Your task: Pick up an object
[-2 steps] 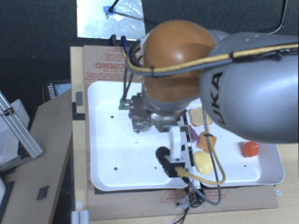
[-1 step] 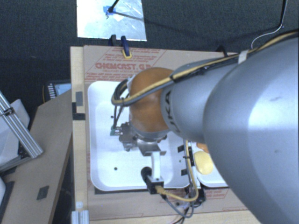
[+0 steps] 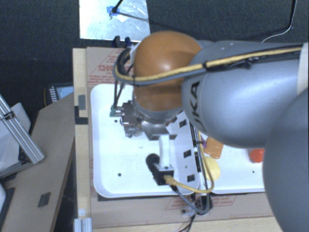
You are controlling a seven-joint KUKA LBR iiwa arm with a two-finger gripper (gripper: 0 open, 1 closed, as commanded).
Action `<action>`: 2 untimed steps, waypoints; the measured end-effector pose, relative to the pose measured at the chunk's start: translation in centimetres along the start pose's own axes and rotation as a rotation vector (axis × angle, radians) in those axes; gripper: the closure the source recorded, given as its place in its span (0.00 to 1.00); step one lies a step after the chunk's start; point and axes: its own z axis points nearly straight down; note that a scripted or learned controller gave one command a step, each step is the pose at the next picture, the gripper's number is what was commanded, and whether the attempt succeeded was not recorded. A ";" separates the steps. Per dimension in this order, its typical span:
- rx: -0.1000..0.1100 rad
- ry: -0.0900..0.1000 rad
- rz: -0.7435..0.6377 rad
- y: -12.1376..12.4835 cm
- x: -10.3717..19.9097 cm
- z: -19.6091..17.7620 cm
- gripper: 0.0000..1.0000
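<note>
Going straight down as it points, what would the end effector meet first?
Likely the bare white floor of the left bin below the end effector, though the wrist hides part of it.

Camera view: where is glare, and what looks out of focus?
In the camera view, glare sits on the orange band and the shiny sheet at the top; the grey arm, near the lens, looks soft; the white bin is evenly lit.
</note>
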 end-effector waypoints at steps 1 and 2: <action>0.008 -0.006 0.004 1.2 -0.2 -2.1 1.00; 0.021 -0.011 0.005 -1.1 -0.3 8.0 1.00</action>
